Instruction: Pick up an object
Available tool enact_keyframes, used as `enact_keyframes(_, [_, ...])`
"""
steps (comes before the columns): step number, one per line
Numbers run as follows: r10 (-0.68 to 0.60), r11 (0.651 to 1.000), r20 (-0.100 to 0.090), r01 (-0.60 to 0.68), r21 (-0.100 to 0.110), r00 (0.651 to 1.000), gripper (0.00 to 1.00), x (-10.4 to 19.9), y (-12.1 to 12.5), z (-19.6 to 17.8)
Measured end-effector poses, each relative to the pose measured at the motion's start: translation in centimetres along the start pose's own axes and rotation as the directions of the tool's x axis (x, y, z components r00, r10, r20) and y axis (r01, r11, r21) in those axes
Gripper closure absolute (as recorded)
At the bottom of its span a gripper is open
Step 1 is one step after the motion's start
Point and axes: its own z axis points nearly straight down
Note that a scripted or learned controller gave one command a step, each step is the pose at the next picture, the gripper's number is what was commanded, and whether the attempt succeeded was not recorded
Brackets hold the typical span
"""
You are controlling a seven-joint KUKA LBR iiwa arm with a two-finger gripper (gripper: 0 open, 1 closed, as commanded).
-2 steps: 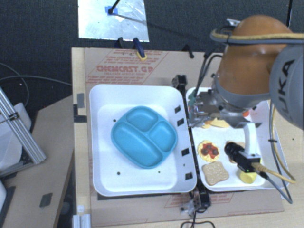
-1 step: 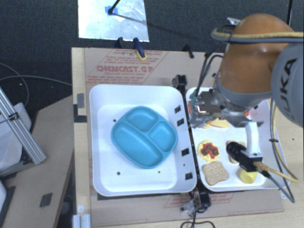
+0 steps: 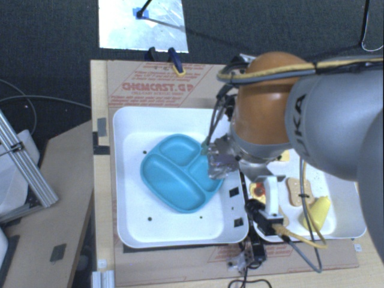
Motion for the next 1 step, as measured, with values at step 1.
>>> enact_keyframes(1, [-0.004,1.000,-0.004,0.003,-0.012,1.000,1.00,6.00,0.12,-8.06])
